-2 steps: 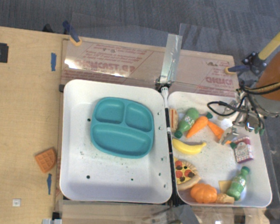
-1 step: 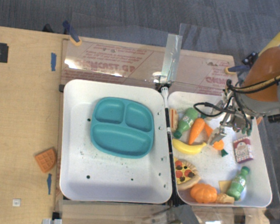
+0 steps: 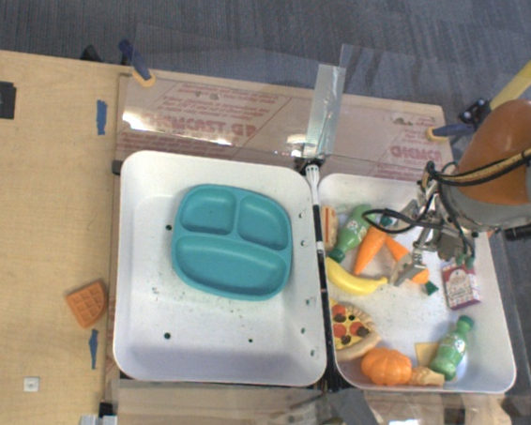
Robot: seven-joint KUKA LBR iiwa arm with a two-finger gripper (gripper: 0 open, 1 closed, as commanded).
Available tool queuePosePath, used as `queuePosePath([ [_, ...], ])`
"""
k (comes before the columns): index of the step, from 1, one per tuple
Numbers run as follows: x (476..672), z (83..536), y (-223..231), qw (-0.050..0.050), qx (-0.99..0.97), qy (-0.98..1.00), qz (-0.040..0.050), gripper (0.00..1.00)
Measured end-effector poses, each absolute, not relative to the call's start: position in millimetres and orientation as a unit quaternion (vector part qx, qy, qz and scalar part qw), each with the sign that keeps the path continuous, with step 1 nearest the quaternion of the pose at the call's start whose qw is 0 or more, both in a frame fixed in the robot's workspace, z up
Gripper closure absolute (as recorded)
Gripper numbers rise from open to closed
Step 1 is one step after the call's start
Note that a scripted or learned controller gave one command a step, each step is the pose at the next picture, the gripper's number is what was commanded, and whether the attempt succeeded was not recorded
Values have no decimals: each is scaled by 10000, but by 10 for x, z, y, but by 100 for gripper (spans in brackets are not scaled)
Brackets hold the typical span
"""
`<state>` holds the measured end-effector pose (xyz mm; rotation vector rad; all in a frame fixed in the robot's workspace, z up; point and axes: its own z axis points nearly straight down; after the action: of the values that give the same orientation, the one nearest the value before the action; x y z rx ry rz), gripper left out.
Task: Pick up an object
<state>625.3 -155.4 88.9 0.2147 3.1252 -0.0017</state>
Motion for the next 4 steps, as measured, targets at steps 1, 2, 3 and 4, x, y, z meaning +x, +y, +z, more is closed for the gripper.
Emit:
queuePosePath([
  [1, 6301, 1043, -1549, 122, 676, 9976, -16, 100],
  [2, 6297, 1031, -1545, 112, 673, 9977, -15, 0],
  [3, 6293, 893, -1072, 55, 198, 9998, -2, 0],
  [4, 5769, 902, -1119, 60, 377, 9993, 0, 0],
])
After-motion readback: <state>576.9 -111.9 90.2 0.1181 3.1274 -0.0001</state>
